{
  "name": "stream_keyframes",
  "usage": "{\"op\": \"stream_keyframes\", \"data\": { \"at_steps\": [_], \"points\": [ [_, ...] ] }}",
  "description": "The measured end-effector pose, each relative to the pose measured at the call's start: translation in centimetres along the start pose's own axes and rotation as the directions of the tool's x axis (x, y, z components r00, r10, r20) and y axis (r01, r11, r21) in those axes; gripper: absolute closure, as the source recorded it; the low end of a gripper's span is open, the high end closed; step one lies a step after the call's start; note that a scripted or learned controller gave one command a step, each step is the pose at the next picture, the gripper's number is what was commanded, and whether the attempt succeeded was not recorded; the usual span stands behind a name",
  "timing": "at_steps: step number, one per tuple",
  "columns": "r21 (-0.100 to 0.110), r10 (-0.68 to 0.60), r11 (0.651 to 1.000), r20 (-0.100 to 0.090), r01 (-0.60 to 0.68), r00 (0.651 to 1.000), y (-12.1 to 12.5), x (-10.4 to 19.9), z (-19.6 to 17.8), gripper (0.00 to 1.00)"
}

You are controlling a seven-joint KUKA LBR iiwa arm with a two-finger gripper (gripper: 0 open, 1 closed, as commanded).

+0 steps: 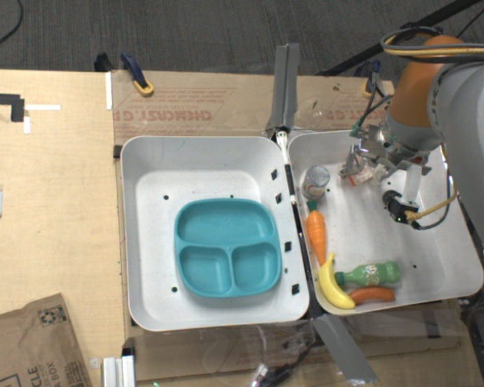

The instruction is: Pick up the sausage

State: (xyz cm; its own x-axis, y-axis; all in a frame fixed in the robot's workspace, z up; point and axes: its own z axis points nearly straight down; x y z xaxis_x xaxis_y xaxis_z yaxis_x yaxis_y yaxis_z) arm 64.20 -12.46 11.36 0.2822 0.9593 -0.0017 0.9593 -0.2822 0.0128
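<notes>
The sausage [372,294] lies flat along the front edge of the right bin [456,256], near its front-left corner, a small reddish-orange link. It touches the green bottle [369,274] lying just behind it, and its left end meets the tip of the banana [331,284]. A carrot [315,232] and a small can [315,181] sit farther back along the bin's left wall. The left bin [145,216] carries a teal divided plate [227,247].

The tool [361,168] hangs over the back of the right bin, well apart from the sausage; whether it is open or closed I cannot tell.

The sausage is probably a light toy with a smooth, rounded skin, so it may roll or squirt out of a pinch. The middle looks like the best hold, across its narrow width, though the bottle crowds the rear side and the bin wall the front.
</notes>
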Motion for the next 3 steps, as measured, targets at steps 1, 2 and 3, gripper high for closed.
{"op": "stream_keyframes", "data": {
  "at_steps": [1, 2, 3],
  "points": [
    [0.012, 0.517, 0.856, 0.008, -0.517, 0.856, -1.7, 7.1, -7.8, 1.0],
    [0.013, 0.518, 0.855, 0.01, -0.518, 0.855, -1.7, 7.1, -7.7, 0.0],
    [0.015, 0.504, 0.864, 0.009, -0.504, 0.864, -12.5, 2.9, -7.8, 0.0]
  ]
}}
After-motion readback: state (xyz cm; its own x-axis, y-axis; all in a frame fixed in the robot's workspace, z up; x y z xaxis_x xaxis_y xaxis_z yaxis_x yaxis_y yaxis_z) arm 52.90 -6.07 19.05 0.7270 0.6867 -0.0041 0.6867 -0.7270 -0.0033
